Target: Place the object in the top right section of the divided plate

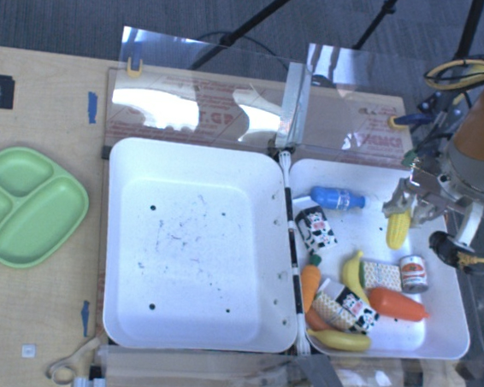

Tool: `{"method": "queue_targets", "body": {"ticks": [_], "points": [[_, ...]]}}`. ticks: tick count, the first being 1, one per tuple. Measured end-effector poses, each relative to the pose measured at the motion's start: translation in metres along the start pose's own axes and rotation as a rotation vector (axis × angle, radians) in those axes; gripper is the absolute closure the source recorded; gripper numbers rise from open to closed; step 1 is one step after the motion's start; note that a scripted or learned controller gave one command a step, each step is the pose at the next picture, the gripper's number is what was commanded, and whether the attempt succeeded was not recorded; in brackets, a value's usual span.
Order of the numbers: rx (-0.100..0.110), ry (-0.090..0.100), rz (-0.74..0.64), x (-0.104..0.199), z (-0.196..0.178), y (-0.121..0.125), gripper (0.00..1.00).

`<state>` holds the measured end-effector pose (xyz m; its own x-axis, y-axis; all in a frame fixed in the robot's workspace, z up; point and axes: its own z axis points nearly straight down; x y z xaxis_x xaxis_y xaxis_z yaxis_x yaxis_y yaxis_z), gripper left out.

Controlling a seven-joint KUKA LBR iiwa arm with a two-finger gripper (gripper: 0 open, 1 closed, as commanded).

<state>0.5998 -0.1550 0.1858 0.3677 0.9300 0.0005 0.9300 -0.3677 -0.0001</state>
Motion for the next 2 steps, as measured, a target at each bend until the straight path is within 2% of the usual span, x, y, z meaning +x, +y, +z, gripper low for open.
{"method": "queue_targets", "body": {"ticks": [1, 2], "points": [[0.005, -0.001, 0.43, 0.0881, -0.0212, -0.0693, 1.0], [0.005, -0.001, 0.43, 0.088, -0.0213, -0.0693, 0.0]]}}
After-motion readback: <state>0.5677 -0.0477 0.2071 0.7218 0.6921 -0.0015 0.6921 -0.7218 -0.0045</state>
